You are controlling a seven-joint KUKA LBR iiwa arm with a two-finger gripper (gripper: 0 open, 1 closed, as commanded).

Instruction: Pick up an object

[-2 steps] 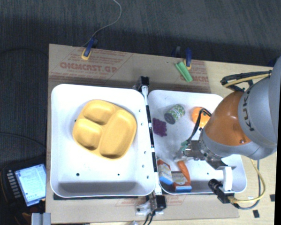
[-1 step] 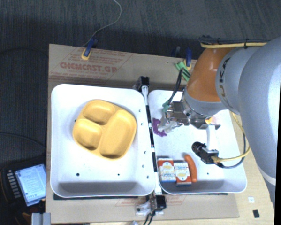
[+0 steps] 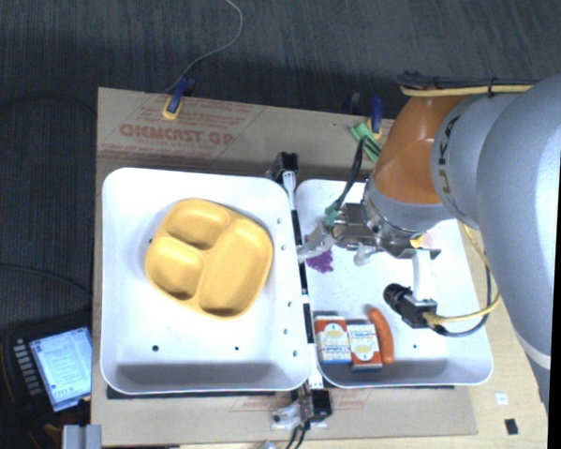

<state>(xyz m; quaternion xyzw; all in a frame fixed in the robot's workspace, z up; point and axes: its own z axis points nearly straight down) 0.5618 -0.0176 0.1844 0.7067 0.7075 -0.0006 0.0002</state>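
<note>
**Operator:** I'm watching the arm (image 3: pixel 490 155) reaching in from the right and hanging over the right bin (image 3: pixel 460 369). Its gripper (image 3: pixel 341 233) is sitting low near the bin's left wall, just above a small purple object (image 3: pixel 320 262).

**Colleague:** Is it grasping anything?

**Operator:** I can't tell. The wrist is hiding most of the mechanism from this angle, so I'm not seeing anything held.

**Colleague:** What else is lying in there?

**Operator:** Two small orange-and-white cartons (image 3: pixel 347 342) are lying side by side against the near wall, touching an orange carrot-like piece (image 3: pixel 382 335). I'm guessing they're crowded there because loose things are sliding into the corner. The left bin (image 3: pixel 114 351) is holding a yellow divided tray (image 3: pixel 209 255), upside down by the look of it, well apart from the arm.

**Colleague:** So what is it targeting?

**Operator:** I'm judging it's the purple object, since that's lying closest, though so near the wall it's leaving little room.
</note>
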